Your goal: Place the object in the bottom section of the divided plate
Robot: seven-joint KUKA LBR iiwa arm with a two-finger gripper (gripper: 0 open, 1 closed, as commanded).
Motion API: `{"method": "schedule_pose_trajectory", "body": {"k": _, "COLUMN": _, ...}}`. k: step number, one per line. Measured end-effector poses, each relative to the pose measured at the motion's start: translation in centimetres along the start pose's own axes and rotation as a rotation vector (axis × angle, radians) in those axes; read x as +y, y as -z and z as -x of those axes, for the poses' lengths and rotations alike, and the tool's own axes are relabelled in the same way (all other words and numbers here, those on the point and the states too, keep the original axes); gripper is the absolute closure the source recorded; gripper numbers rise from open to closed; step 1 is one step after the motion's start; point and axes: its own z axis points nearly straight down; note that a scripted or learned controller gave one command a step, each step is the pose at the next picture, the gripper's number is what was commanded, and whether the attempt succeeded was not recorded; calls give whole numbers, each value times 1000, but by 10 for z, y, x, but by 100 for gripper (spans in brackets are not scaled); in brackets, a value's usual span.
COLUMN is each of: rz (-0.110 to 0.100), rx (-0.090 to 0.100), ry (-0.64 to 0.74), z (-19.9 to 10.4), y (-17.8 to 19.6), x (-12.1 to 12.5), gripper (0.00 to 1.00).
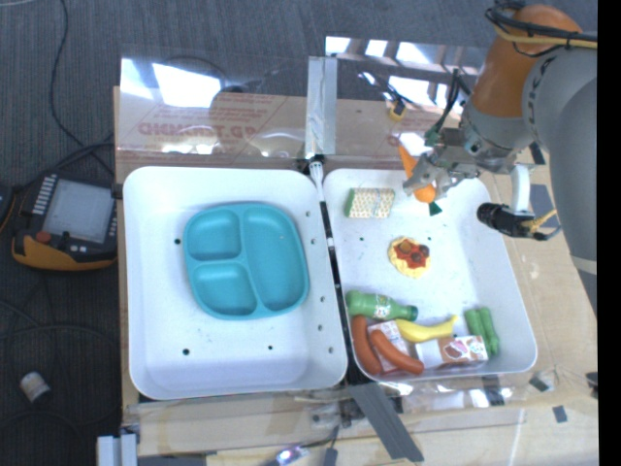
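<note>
A teal divided plate [291, 260] lies in the left bin [155, 289], with nothing in any of its three sections. My gripper [428, 181] hangs over the far end of the right bin [505, 260]. It is shut on a small orange toy carrot [424, 192] whose green tip points down and to the right. The carrot sits just above the bin floor, well to the right of the plate.
The right bin holds a beige cracker [371, 202], a small pizza [410, 255], a green bottle [380, 307], a banana [425, 330], red sausages [381, 350], a wrapped packet [458, 349] and a green pod [482, 330]. A rim divides the two bins [330, 250].
</note>
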Motion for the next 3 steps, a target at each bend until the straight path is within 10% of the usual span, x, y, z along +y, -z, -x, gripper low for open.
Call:
{"method": "schedule_pose_trajectory", "body": {"k": 2, "rz": -1, "rx": 5, "ry": 10, "z": -147, "y": 5, "x": -49, "gripper": 100}}
{"method": "schedule_pose_trajectory", "body": {"k": 3, "rz": -1, "rx": 5, "ry": 10, "z": -146, "y": 5, "x": -49, "gripper": 0}}
